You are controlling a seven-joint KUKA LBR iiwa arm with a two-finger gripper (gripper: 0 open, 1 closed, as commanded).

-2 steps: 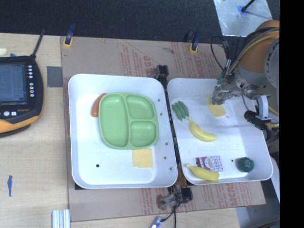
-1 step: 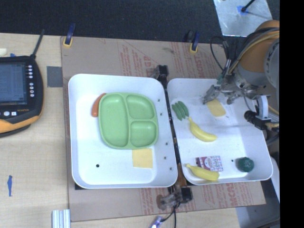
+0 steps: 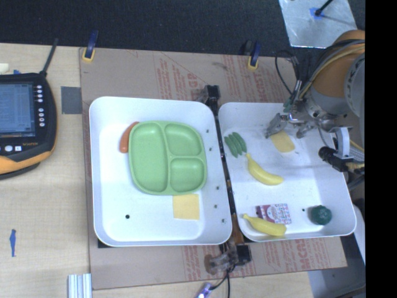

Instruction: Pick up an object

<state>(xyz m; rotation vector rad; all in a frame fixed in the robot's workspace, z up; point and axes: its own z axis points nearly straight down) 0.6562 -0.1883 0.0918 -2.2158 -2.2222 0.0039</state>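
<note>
Claw open above pale yellow piece, right bin; green tray in left bin.

Evidently a robotics lab: brown cardboard sheet clamped to a pale wooden bench with blue-and-yellow clips, orange-rimmed handheld control pendant with a lit screen at the left, two shallow white plastic bins holding plastic toy food, loose cabling near the grey-and-orange arm.

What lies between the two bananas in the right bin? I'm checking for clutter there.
In the camera view, a small pink-and-white packet lies between the upper banana and the lower banana, touching the lower one.
</note>
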